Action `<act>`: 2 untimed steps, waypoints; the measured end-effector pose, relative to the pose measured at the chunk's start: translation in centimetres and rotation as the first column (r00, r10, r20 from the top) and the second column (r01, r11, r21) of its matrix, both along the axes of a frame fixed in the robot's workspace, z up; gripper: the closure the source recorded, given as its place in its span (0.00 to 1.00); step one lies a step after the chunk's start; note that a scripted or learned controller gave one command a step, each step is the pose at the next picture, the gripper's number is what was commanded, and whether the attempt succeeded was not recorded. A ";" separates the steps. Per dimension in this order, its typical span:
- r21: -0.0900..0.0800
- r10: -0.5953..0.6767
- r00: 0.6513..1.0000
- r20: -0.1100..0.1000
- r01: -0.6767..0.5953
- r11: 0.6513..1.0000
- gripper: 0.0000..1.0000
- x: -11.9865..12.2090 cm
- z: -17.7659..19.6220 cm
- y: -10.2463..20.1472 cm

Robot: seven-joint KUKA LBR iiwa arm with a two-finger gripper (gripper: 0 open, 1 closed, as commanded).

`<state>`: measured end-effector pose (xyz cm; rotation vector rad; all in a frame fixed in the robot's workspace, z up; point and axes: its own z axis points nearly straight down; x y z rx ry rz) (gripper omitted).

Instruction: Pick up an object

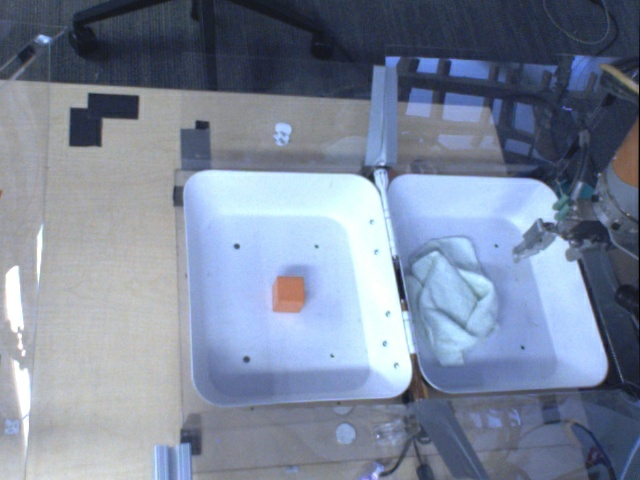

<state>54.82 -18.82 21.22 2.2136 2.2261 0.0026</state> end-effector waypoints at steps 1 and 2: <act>-0.002 -0.035 0.999 0.009 0.035 0.999 0.00 6.0 -12.3 2.7; -0.001 -0.015 1.000 0.003 0.015 1.000 0.00 3.3 -5.1 2.4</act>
